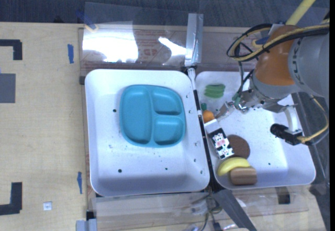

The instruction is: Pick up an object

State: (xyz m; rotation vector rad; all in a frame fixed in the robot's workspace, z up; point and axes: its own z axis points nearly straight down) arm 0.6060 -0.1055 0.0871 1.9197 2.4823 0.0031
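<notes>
My pincer [226, 111] is low in the right bin [272, 169], near its left wall, tips just beside the small orange ball [208, 116]. The fingers look narrow with nothing between them, so no grasp yet.

Candidates all sit along the right bin's left side: green piece [214, 90] at the far end, orange ball mid, then a black-and-white printed block [220, 141], a brown disc [238, 145], a yellow banana-like piece [233, 164] and a tan block [243, 175] at the near end. The left bin [104, 167] has the blue divided tray [153, 115].

Judgement: the ball is the closest target. It's tight against the divider between the bins, so I'd open up, centre over it and keep one finger clear of the wall before closing; a round thing may squirt out if I'm off-centre.

Pose: arm comes in from the right, orange band [272, 65] above the far right bin, wrist tilted down and left.
</notes>
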